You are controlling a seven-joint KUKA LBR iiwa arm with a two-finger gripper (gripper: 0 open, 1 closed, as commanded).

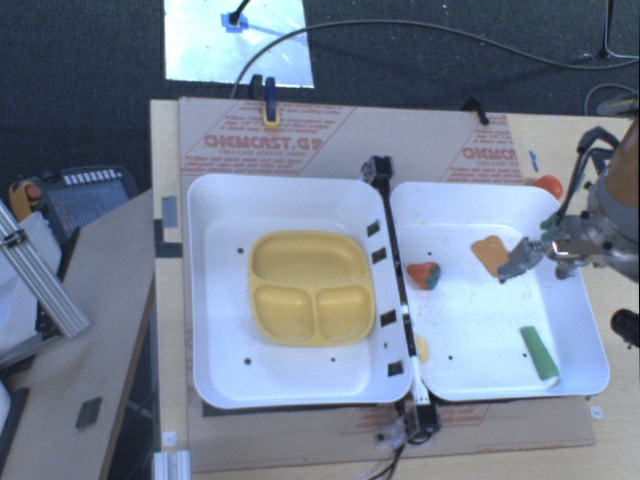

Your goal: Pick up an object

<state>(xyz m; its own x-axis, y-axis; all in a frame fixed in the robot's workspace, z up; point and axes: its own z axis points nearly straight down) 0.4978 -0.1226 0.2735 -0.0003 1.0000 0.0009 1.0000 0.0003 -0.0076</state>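
Jaws are hanging open and empty on our gripper (524, 261), just right of the orange piece (490, 254) in the right bin (580, 368). We are judging that piece light, flat, probably soft; we would be pinching across its narrow sides. Strawberry (424, 274) and green stick (539, 353) are lying nearby.

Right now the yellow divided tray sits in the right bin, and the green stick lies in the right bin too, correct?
Not quite. The camera view shows the yellow divided tray in the left bin; the green stick does lie in the right bin.
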